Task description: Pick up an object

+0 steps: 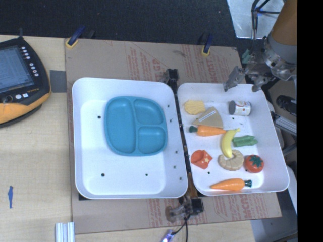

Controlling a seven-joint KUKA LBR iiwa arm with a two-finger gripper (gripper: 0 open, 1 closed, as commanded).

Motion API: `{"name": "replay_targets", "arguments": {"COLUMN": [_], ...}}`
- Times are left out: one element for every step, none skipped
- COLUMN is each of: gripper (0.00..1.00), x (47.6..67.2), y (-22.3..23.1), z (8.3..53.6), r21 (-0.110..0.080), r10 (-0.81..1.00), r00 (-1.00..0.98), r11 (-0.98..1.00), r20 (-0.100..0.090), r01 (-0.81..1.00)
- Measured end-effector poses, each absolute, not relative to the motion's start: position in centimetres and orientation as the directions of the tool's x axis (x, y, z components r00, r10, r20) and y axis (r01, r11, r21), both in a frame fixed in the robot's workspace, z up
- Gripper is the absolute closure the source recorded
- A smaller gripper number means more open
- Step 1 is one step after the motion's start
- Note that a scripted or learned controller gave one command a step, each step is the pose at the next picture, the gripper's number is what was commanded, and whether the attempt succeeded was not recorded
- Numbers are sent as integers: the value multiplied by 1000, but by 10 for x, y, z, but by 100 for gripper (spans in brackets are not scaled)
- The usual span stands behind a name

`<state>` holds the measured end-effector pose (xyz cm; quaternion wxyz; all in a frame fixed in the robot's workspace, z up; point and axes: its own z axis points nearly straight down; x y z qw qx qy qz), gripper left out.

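Observation:
The right bin (272, 135) holds several toy foods: a yellow cracker (194, 107), a tan wedge (209, 118), a carrot (208, 130), a banana (227, 141), a green vegetable (245, 140), a red pepper (202, 159), a round biscuit (230, 162), a tomato (253, 163) and a second carrot (230, 184). A small white can (239, 108) lies near the bin's far edge. My gripper (246, 83) hangs over that far edge, just beyond the can, open with nothing between its fingers.
The left bin (86, 175) carries a blue divided plate (135, 125). A teach pendant (17, 82) rests on the bench at far left. Clamps (75, 36) (206, 43) pin the cardboard sheet at the back.

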<state>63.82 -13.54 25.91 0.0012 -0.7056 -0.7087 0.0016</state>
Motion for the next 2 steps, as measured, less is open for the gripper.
{"name": "replay_targets", "arguments": {"gripper": [0,0], "x": [655,659], "y": [-115,-97], "z": [146,97], "r21": [-8,2], "r10": [1000,1000], "r00": [-6,-7], "r11": [6,7], "r20": [-1,1], "r01": [1000,1000]}}
